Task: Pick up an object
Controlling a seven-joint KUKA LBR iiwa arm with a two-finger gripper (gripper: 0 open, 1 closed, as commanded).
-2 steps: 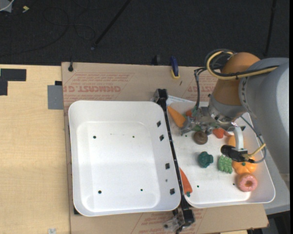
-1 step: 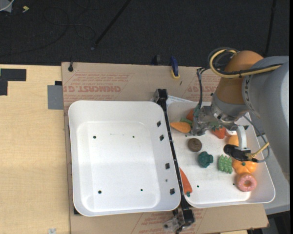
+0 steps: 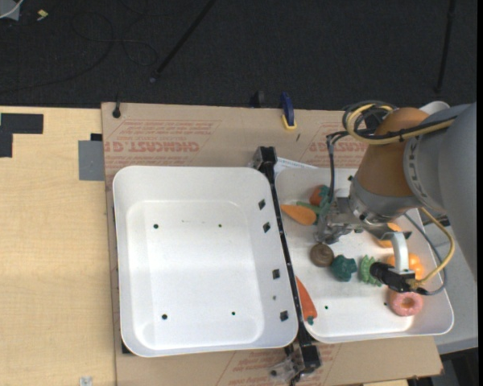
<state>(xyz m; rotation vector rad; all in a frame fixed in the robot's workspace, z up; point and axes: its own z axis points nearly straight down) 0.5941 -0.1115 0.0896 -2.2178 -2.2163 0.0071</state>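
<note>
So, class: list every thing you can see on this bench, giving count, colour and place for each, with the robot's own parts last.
Left bin: one, white, left half of the board.
Right bin: one, white, beside it on the right.
Carrot-like pieces: two, orange; one at the right bin's upper left, one along its lower left wall.
Round lump: one, brown, mid right bin.
Teal toy: one, right of the lump.
Ring: one, pink, lower right corner.
Clamp: one, blue, board's far edge.
Arm: one, grey and orange.
Gripper: one, low over the right bin.

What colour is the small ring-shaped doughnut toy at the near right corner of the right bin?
Pink, seen in the camera view: the ring-shaped doughnut toy.
</note>
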